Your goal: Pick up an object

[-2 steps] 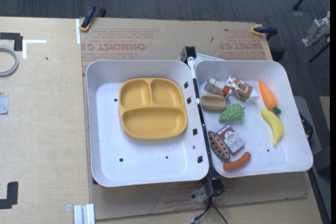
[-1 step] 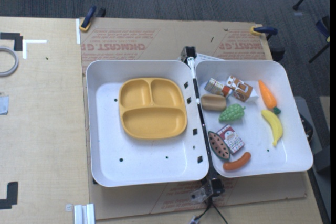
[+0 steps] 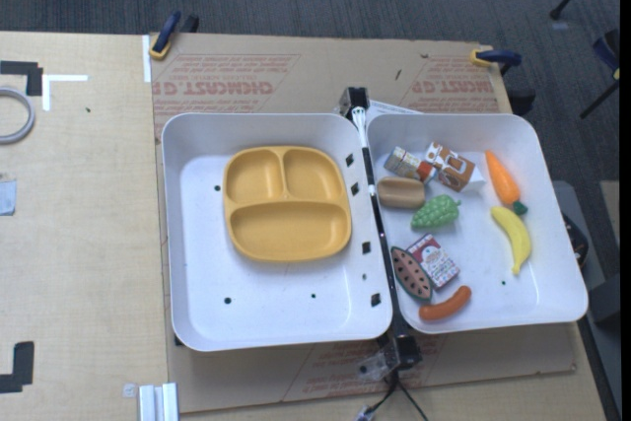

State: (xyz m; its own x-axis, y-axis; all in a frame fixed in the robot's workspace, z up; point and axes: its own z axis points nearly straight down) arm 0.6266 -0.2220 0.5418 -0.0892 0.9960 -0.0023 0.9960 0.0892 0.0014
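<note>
The right bin [image 3: 552,286] holds several toy foods: an orange carrot [image 3: 502,177], a yellow banana [image 3: 515,237], a green grape bunch [image 3: 436,211], a hot dog bun [image 3: 399,193], a red sausage [image 3: 445,304], a small red-and-white packet [image 3: 434,261], a dark oval piece [image 3: 409,273] and two small boxes [image 3: 446,166] near the back. In the left bin [image 3: 197,311] lies a yellow divided plate [image 3: 287,203].
Both bins sit on a cardboard sheet [image 3: 256,79] over a wooden bench, held by blue-and-yellow clamps [image 3: 165,34] at the back corners. A roll of tape [image 3: 12,114] lies at the far left. A cable mount [image 3: 396,355] sits at the front between the bins.
</note>
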